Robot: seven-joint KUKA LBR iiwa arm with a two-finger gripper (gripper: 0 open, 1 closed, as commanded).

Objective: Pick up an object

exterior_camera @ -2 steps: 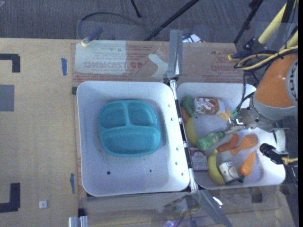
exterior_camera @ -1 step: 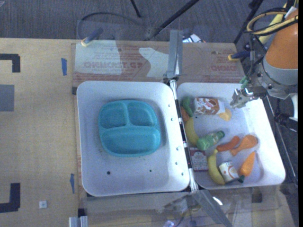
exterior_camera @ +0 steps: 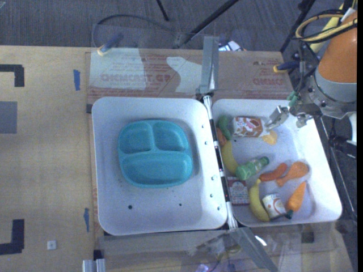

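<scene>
Fingers' state: can't tell, too blurry. Gripper (exterior_camera: 288,115) hangs over right bin (exterior_camera: 323,152) near its far edge, beside a juice carton (exterior_camera: 248,126). Green bottle (exterior_camera: 252,167) mid-bin, two bananas (exterior_camera: 229,158) along left wall, carrots (exterior_camera: 297,195) toward right. Left bin (exterior_camera: 108,208) has teal divided plate (exterior_camera: 155,152) centred.

Bright, soft focus; glare at top right.

The right bin (exterior_camera: 326,169) holds toy food: a carton (exterior_camera: 248,126) flat near its back edge, a green bottle (exterior_camera: 252,167) tilted mid-bin. Carrots (exterior_camera: 297,196) and bananas (exterior_camera: 258,202) lie toward its front edge.
</scene>
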